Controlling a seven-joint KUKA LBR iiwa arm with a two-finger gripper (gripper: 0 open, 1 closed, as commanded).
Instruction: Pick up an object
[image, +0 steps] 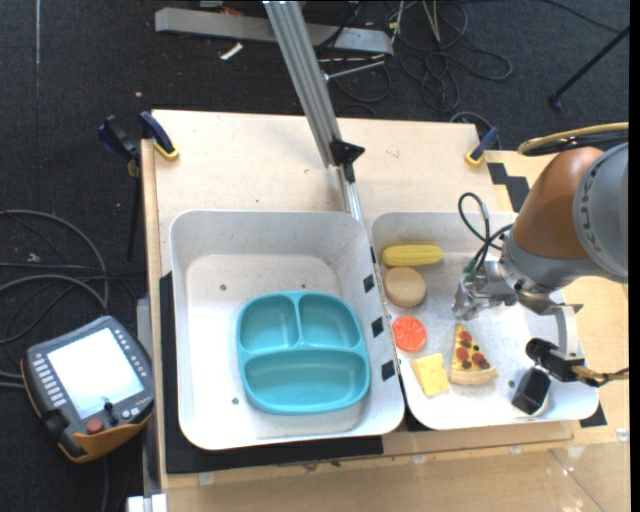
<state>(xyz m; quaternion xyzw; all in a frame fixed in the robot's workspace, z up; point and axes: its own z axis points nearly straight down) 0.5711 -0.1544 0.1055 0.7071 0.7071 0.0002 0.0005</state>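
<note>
The tool (472, 300) hangs low in the right bin (560, 400), just above the far tip of the pizza slice (468, 358). I cannot tell if it is released or clenched, and nothing shows in its grip. Left of the tool lie a yellow corn cob (411, 256), a tan bun (406, 288), a red tomato slice (409, 333) and a cheese wedge (431, 375). The left bin (200, 260) holds a blue tray (300, 352). Both bins sit on the counter (250, 160).

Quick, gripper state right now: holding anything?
Gripper: cannot be told; it hangs over the right bin, just above the pizza slice, with nothing seen in its grasp.
</note>
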